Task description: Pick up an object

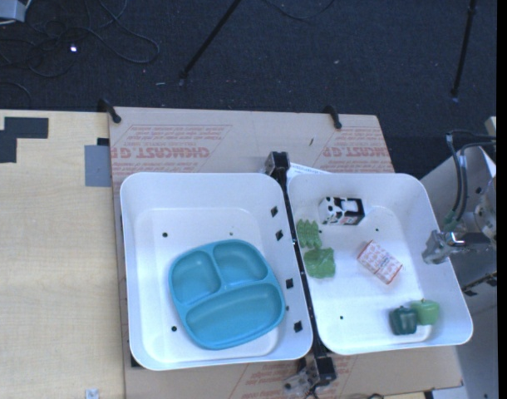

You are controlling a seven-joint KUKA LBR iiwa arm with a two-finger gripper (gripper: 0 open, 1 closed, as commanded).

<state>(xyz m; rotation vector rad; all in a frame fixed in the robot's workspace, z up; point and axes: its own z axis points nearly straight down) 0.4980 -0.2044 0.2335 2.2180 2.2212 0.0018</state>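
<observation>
Right bin (440, 223) holds the pickable items: black-and-white cow toy (342, 211) at far side, two pale green pieces (314, 250) by the divider at left, red-white packet (379, 262) lying flat & tilted mid-bin, dark green block (404, 320) touching a light green one (427, 311), near-right corner.

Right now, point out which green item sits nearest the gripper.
The green pieces in the right bin's near right corner; the other green clump lies by the divider, far from the gripper.
</observation>
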